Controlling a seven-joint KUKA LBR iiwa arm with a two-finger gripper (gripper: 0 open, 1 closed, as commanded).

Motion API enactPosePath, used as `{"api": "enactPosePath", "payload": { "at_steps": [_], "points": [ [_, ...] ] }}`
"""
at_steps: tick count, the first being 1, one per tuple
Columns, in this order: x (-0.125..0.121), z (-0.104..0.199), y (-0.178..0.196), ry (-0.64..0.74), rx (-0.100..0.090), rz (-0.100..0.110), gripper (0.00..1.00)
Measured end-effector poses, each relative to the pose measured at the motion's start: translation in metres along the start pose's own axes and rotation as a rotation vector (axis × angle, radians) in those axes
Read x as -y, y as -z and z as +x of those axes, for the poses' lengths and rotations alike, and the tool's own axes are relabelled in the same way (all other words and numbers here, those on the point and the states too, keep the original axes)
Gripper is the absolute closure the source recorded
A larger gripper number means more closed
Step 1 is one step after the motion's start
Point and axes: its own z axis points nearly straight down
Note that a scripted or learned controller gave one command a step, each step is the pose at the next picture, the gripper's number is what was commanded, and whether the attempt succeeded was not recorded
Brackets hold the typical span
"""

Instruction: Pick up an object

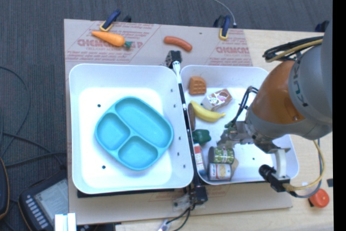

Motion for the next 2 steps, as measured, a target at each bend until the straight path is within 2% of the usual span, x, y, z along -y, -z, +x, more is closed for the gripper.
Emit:
{"api": "enactPosePath", "payload": {
  "at_steps": [1, 2],
  "points": [
    [0.000, 0.000, 0.000, 0.000, 0.000, 0.000, 0.00],
    [-0.034, 0.007, -0.021, 0.003, -0.005, 0.010, 0.00]
  ]
}}
